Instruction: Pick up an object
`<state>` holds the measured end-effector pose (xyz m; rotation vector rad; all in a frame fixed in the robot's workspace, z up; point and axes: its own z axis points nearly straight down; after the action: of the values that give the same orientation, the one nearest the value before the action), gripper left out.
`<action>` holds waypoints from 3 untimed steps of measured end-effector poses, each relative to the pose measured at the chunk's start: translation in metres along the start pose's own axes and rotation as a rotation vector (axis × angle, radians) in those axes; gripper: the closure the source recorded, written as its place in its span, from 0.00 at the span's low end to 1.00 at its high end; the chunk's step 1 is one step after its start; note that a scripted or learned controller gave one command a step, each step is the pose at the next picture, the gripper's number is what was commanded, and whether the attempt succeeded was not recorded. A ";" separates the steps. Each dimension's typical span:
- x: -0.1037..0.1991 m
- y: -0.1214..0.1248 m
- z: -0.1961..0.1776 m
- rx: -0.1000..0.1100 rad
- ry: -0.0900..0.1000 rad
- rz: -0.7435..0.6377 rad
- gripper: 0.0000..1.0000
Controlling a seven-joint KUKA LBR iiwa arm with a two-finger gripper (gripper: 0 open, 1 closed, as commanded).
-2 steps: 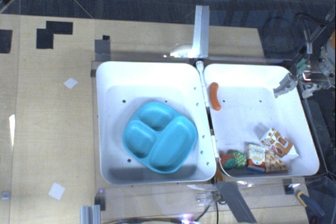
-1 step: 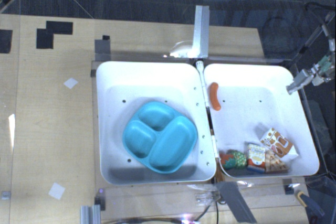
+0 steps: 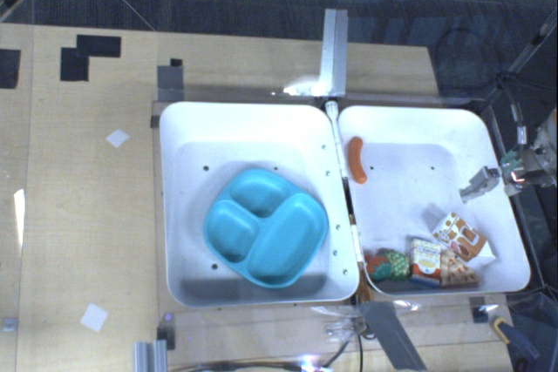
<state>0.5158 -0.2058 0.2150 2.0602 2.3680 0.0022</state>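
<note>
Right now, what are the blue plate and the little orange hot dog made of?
The blue plate looks like smooth plastic: one even colour, rounded molded compartments, a soft sheen. The orange hot dog seems to be toy plastic or rubber, evenly coloured and glossy, though it is too small to tell for sure.

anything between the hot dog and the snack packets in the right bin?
No. In the camera view, bare white bin floor separates the hot dog from the snack packets.

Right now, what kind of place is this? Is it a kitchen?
Probably not a kitchen, more likely a robot lab. Two white bins sit side by side on a wooden bench, one holding a blue divided plate, the other toy food like a sausage. The gripper reaches in.
</note>
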 end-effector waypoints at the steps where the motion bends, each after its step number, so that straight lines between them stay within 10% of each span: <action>1: 0.003 -0.020 0.119 -0.001 0.000 0.130 0.00; 2: 0.002 -0.017 0.107 -0.008 -0.004 0.128 1.00; 3: 0.099 0.005 0.011 -0.001 0.001 0.156 1.00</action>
<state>0.5074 -0.1067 0.2041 2.2380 2.2002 0.0050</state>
